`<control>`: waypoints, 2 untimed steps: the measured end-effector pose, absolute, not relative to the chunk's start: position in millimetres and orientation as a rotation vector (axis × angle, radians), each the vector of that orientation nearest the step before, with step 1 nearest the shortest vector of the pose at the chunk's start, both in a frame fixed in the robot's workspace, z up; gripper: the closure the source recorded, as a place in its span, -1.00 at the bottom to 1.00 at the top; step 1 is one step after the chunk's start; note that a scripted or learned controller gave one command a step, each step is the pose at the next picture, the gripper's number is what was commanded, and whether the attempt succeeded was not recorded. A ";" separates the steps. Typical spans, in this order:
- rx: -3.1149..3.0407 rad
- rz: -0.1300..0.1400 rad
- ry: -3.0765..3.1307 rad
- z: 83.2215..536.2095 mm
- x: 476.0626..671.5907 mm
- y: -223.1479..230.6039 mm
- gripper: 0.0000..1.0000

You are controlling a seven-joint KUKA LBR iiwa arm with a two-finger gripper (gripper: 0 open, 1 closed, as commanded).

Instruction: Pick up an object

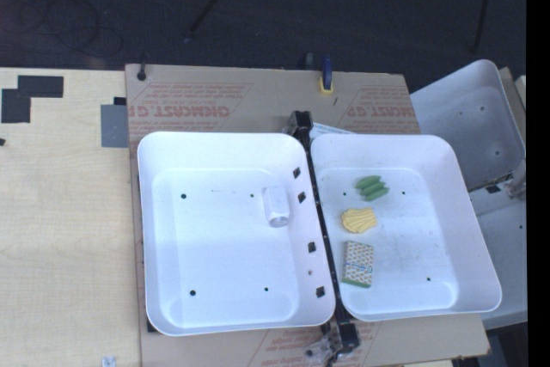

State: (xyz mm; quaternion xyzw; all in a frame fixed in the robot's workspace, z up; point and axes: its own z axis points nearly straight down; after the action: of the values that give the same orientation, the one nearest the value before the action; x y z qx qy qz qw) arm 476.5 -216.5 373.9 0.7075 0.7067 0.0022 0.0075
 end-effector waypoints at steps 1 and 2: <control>2.229 -0.008 2.232 255.6 480.8 -193.1 1.00; 2.213 0.006 2.212 389.4 476.3 -215.9 1.00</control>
State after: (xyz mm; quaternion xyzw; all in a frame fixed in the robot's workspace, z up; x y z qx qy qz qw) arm 476.3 -215.9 389.4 0.7073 0.7069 0.0020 0.0064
